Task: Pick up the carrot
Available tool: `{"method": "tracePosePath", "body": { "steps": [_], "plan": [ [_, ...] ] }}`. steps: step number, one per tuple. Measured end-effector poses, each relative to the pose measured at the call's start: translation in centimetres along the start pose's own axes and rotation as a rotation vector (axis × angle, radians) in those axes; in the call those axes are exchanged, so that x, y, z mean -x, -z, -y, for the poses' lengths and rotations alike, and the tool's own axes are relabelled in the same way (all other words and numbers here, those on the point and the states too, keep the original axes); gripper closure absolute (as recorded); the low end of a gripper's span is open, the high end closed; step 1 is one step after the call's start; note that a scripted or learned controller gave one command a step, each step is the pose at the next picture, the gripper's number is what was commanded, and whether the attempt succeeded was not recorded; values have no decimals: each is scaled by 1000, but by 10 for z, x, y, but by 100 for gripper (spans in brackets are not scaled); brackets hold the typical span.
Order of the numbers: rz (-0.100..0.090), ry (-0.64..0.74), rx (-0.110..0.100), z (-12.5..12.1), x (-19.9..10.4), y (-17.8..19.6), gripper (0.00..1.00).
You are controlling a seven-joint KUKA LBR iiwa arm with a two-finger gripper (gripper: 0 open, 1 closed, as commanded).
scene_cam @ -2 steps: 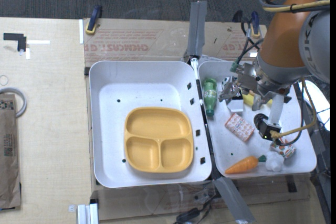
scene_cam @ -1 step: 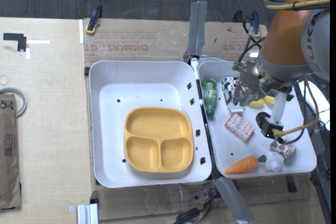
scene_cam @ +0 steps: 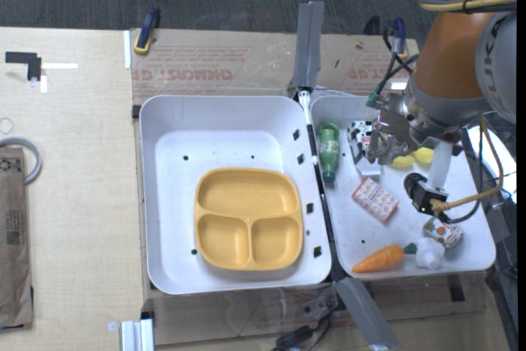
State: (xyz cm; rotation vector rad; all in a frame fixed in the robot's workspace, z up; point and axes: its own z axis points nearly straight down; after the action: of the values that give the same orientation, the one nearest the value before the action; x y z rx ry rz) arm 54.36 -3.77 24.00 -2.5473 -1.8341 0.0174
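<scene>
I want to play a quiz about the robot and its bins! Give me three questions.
1. True or false: the carrot lies in the right bin.
2. What sits in the left bin? A) green bottle B) yellow tray C) carrot
3. Fill in: the tool hangs over the ____ bin.

Key: 1 true; 2 B, the yellow tray; 3 right.

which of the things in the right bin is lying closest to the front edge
The orange plastic carrot with a green top, lying on its side near the front wall of the right white bin. The green bottle and pink patterned box lie further back.
</scene>
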Motion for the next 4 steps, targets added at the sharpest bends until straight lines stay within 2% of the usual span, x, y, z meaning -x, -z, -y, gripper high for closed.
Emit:
{"method": "tracePosePath", "body": {
  "steps": [1,2,3,4],
  "plan": [
    [-5,215,4,37,-1,-50,100],
    [-5,74,7,-21,12,-40,100],
    [-5,-46,7,-56,37,-49,100],
    [-5,-197,6,-50,-3,60,100]
  ]
}}
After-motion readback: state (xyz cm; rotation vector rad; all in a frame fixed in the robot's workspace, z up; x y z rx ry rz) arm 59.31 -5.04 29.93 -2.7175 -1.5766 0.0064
